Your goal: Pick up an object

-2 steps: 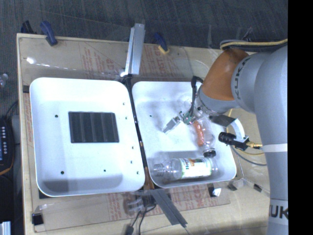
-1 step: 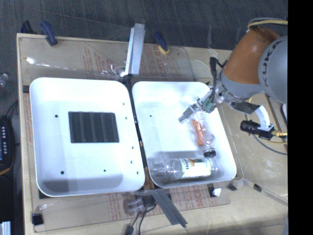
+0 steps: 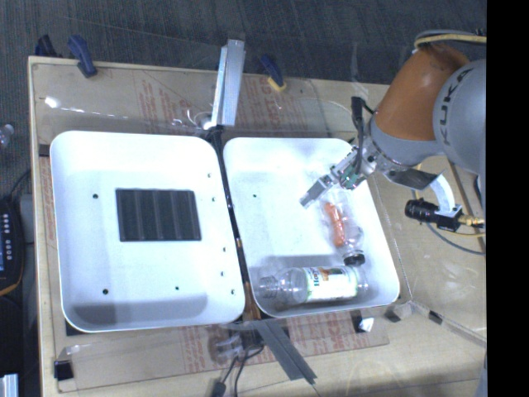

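Jaws (image 3: 318,193), state unclear, hover above the bottle (image 3: 312,284), whose label is unreadable.

Part of the maker's name in dark capital letters, "KU", reads on the grey arm (image 3: 463,106), just right of its orange band; the remaining letters are cut off. The clear plastic bottle (image 3: 312,284), lying on its side in the right-hand white bin (image 3: 273,172), wears a white and green label whose print is too small to read. Faint reddish print runs along the worktop (image 3: 157,98) behind the bins, also too blurred to read.
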Robot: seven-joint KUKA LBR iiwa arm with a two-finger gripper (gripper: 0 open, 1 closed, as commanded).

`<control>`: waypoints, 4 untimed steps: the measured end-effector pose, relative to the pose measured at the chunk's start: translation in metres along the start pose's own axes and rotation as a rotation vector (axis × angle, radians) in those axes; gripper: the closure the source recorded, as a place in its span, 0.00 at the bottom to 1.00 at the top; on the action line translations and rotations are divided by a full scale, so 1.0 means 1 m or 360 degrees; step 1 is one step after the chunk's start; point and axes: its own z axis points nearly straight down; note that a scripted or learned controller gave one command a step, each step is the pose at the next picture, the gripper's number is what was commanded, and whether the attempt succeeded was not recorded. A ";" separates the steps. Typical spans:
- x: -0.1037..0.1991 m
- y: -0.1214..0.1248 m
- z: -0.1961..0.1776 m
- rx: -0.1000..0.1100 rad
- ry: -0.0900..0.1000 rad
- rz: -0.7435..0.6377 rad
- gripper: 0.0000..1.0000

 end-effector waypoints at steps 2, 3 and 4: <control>0.005 -0.006 -0.037 0.0004 0.0007 -0.0229 0.00; -0.001 0.005 -0.017 0.0005 0.0009 -0.0348 0.00; -0.008 0.016 -0.017 -0.0002 -0.0002 -0.0565 0.00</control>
